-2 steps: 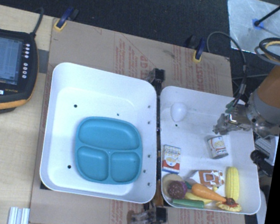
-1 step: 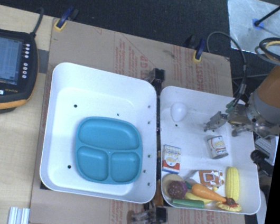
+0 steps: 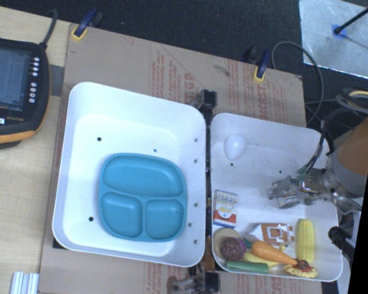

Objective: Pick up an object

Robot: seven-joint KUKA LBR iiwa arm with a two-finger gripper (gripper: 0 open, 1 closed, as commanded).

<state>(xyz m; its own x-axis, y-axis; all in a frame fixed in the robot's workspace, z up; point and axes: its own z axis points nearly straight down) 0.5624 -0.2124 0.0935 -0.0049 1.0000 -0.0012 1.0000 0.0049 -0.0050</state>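
Camera view: gripper [image 3: 287, 194] sits low over the right bin [image 3: 264, 132], near its right wall, fingers spread with nothing between them. Toy food lies heaped in that bin's near corner: corn cob [image 3: 306, 240], carrot [image 3: 274, 252], a small carton [image 3: 224, 208] just left. A white egg [image 3: 234, 145] lies apart. Left bin [image 3: 76, 159] holds a blue divided tray [image 3: 142, 196].

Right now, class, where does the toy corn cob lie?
In the camera view, the corn cob lies in the right bin, near its right wall, above the carrot and below the gripper.
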